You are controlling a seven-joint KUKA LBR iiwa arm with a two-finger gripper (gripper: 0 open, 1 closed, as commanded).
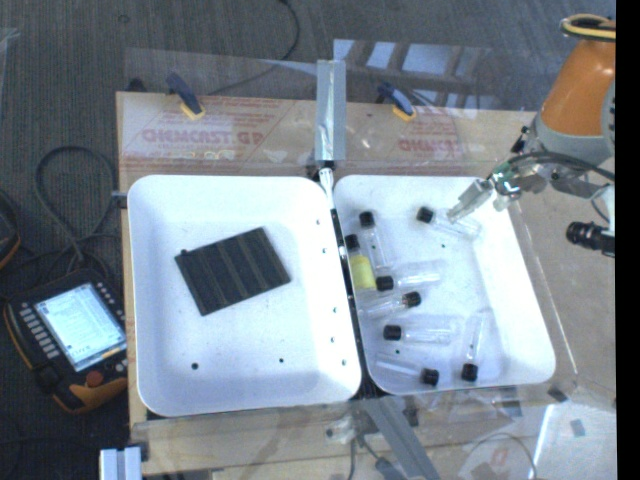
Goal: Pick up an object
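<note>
In the right bin (pixel 520 268), a black-capped vial (pixel 440 220) lies just beside the fingers (pixel 468 203); their state is unclear.

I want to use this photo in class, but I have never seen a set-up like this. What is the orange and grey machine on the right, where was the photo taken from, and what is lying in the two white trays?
The machine is a robot arm, grey with an orange band, reaching in from the right. At its end is a two-finger gripper, here above the far right corner of the right bin. The one camera is fixed above the bench and looks down at a slant.

The left bin holds a flat dark ribbed pad. The right bin holds a scatter of small clear vials with black caps, and one yellow piece near the wall between the bins. Nothing can be seen held in the gripper. Beside the bench on the left lies a handheld control screen.
</note>
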